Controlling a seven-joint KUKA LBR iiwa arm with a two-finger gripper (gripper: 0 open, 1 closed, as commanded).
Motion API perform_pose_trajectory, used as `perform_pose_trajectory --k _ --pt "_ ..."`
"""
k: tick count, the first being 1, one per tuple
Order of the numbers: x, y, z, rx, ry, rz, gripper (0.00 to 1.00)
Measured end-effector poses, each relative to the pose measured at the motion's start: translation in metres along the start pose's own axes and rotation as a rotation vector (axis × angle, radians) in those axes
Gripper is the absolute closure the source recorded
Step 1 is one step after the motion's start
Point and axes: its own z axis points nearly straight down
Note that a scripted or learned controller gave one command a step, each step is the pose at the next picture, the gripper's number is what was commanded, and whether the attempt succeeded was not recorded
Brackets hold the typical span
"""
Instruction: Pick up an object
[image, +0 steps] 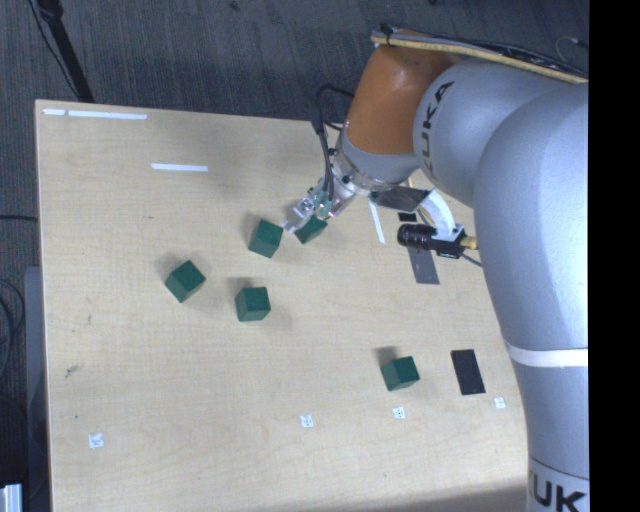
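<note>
1. Here, in the camera view, the gripper (316, 212) is hanging low over the wooden board (140, 400), with a green cube (312, 230) showing at its fingertips; the cube is sitting tilted, and the fingers are looking pressed in on it, so I am judging it a pinch, though the grip is small and partly hidden by the wrist.
2. Taking that pinched cube as the landmark, a second green cube (265, 239) is lying just beside it toward the left edge, close enough that the fingers are likely crowding it.
3. Two more green cubes are resting farther left and lower: one (252, 303) below the landmark, one (185, 280) well apart toward the left edge.
4. A fifth green cube (400, 373) is sitting well below and to the right of the landmark, with a black rectangular piece (466, 371) just beside it.
5. The arm (500, 130) is reaching in from the right, its orange band (385, 105) angled down, probably so the fingers are meeting the cube at a slant.
6. The surface is pale wood grain, carrying a white strip (180, 167) up and left of the landmark and small white markers (307, 421) along the near edge.
7. Beyond the board, dark carpet-like flooring (200, 50) is showing along the top.
</note>
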Motion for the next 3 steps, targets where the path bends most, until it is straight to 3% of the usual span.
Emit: perform_pose_trajectory --k 1,2,3 --pt "0.075 -0.017 -0.097 -0.001 0.0 0.054 1.0" --pt "0.093 0.076 -0.024 0.004 0.002 0.403 1.0" --pt "0.064 0.048 -0.2 0.0 0.0 0.424 1.0"
